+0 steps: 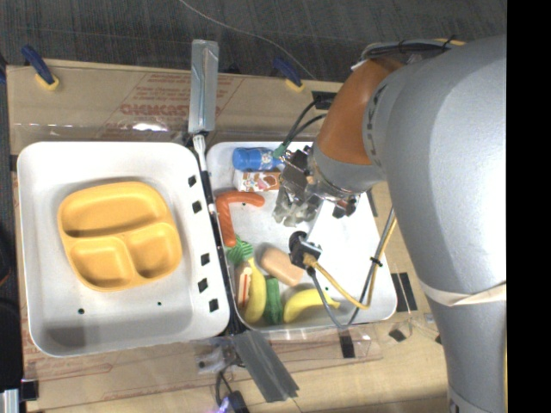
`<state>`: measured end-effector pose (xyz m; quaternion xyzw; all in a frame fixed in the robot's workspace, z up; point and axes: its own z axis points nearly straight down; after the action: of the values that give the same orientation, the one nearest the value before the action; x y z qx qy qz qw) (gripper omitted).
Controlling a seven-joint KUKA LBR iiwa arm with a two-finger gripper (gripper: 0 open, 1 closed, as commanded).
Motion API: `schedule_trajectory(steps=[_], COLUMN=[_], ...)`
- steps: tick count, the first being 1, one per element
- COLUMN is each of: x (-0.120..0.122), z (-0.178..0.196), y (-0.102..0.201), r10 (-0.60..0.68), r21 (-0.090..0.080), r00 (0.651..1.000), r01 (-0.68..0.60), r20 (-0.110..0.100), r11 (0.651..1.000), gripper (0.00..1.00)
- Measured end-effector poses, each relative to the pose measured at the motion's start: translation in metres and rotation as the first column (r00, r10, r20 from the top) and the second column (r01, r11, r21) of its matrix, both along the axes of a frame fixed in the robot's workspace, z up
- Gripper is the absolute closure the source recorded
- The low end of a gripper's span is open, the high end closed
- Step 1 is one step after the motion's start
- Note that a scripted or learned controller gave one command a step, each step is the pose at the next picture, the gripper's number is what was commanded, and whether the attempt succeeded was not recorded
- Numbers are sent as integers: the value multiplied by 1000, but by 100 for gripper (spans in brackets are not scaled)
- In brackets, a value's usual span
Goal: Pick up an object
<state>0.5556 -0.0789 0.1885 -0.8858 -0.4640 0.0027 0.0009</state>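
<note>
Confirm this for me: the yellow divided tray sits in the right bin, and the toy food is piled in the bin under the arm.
Not quite. The camera view shows the yellow divided tray in the left bin, not the right one. The rest stands: the toy food, including the banana and the orange sausage, lies in the right bin under the arm.

The arm's gripper (291,209) hangs over the right bin (366,231) at frame centre, above toy food: a banana (303,304), a hot dog (227,209). The left bin (34,231) holds a yellow divided tray (119,233).
</note>
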Motion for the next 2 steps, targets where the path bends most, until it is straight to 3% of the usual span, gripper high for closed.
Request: schedule_trajectory(steps=[1, 2], x=[0, -42], z=[0, -59], y=[0, -35], r10=[0, 295], r21=[0, 5], r00=[1000, 956], r01=[0, -295], r20=[0, -1], r11=[1000, 956], gripper=[0, 0])
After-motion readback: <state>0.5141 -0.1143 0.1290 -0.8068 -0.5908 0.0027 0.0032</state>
